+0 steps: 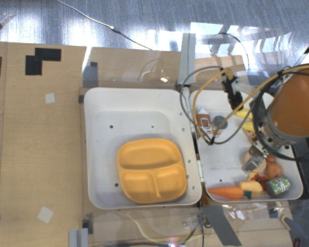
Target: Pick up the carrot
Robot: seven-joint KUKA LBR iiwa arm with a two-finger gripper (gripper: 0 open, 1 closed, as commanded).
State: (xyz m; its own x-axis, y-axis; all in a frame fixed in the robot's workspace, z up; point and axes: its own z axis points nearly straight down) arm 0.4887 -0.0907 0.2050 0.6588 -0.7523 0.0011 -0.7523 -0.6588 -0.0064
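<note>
Carrot lying flat along near edge of right bin, beside corn cob and green can. Gripper above toy pile; finger spread not discernible. Yellow divided plate in left bin.

A pale wooden bench, bearing two shallow white bins side by side; black L-shaped marks near its far left corner, well away from the gripper; small clear tape squares scattered on its bare left part; left bin well to the left of the jaws, holding a yellow divided plate; right bin directly under the jaws, touching the left one along a shared edge; grey metal upright at the far seam between both bins; grey brackets at the near bench edge.
</note>
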